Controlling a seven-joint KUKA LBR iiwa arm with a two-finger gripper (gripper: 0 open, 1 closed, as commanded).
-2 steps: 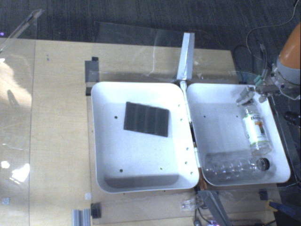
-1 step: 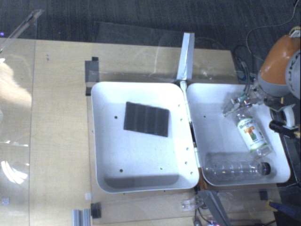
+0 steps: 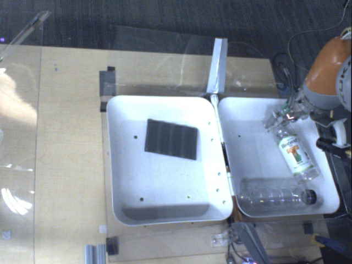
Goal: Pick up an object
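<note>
A small clear bottle (image 3: 295, 154) with a green and orange label lies tilted in the right bin (image 3: 248, 147), near its right wall. Along that bin's front wall lies a bigger clear plastic bottle (image 3: 274, 194) on its side, black cap to the right. A flat dark grey pad (image 3: 171, 139) rests in the left bin (image 3: 118, 164). My gripper (image 3: 281, 116) hangs over the right bin's far right corner, just above the small bottle's neck end. Nothing is seen held in it.
A metal bar (image 3: 218, 65) runs back from the gap between the two bins. Cables (image 3: 286, 73) lie behind the right bin. The orange-banded arm (image 3: 325, 70) covers the bench's far right. A clear panel (image 3: 22, 147) stands at the left.
</note>
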